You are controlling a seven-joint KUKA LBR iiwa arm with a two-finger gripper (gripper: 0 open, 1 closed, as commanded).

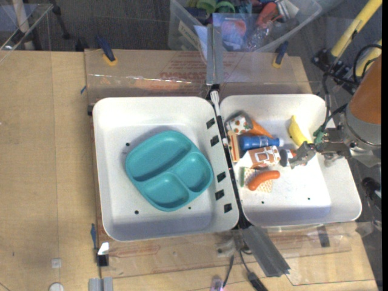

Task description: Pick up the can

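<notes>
I see the gripper (301, 156) low in the right bin (315, 204), and I cannot tell its state. The can (259, 142), blue and lying on its side, is just to the camera-left of it and slightly higher in the view. Directly beside the tool lies a small carton (264, 157), below that an orange sausage-like toy (263, 179). A banana (296, 131) lies just above the tool. A teal divided plate (168, 170) sits well away, in the left bin (109, 162).

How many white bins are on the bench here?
2. The left bin holds a teal plate; the right bin holds the small items, and the hand is over it.
</notes>
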